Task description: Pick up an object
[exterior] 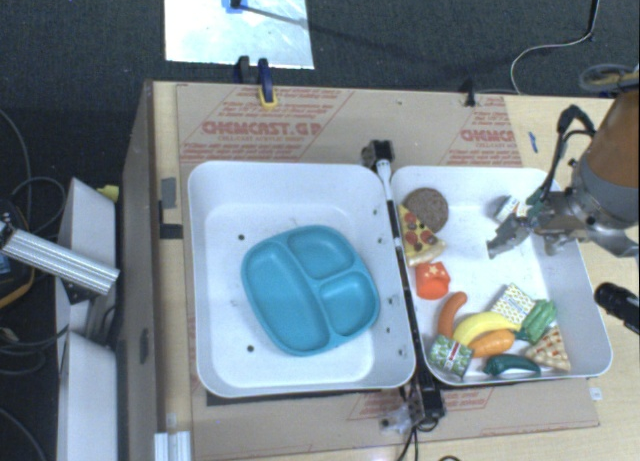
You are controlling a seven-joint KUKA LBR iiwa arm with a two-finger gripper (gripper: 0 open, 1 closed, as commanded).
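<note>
The bench [300,119] is a pale board printed with red lettering along its far part. Two shallow white bins sit directly on it, side by side and touching: the left bin [215,209] and the right bin [580,294]. A yellow-and-blue clamp [265,84] grips the far edge.

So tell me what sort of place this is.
Probably a robotics lab test bench: a gripper over a white bin of toy food, a blue divided plate alongside, and loose cables.
</note>
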